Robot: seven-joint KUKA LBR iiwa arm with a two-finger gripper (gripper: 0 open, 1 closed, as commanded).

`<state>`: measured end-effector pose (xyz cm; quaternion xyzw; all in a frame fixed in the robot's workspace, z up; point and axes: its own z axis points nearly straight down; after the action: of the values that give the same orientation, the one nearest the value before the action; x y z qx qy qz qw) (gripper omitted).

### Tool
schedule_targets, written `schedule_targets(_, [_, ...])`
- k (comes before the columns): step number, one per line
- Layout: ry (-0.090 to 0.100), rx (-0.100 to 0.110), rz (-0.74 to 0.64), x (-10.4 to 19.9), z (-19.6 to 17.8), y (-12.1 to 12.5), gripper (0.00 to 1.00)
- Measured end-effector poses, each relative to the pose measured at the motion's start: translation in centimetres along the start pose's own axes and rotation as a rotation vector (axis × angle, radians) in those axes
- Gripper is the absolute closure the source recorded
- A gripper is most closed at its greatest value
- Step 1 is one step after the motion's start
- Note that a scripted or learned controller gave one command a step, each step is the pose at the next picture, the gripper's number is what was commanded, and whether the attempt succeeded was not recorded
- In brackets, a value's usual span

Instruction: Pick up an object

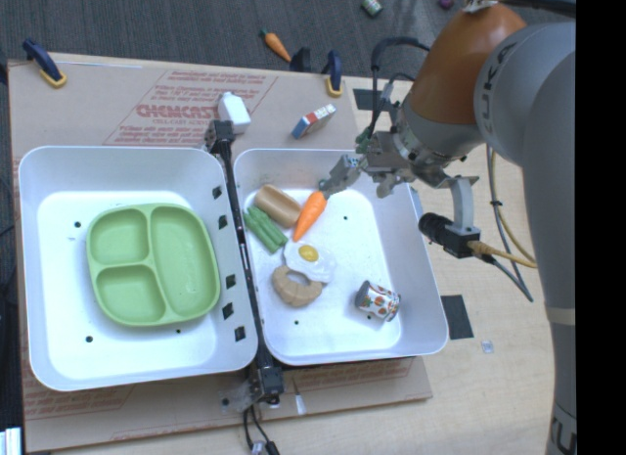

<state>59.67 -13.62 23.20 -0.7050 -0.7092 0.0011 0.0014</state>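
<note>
The claw (337, 177) is hovering over the right bin (416, 277) with fingers spread, and the toy carrot (310, 212) is lying just below-left of it, long axis pointing toward the claw.

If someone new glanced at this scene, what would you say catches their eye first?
Probably the big arm with its orange band, reaching in from the right, its tool hanging just above the top of an orange carrot in the right bin. Next comes the green divided plate alone in the left bin.
</note>
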Motion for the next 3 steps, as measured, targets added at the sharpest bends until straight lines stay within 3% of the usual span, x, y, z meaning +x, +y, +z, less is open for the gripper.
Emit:
schedule_targets(1, [0.0,0.001,-0.002,6.3,4.1,-8.1,0.0])
schedule_targets(2, [0.001,-0.001,-0.001,4.2,14.1,-12.0,0.0])
schedule_targets(3, [0.0,-0.002,-0.007,4.2,13.1,-11.9,1.0])
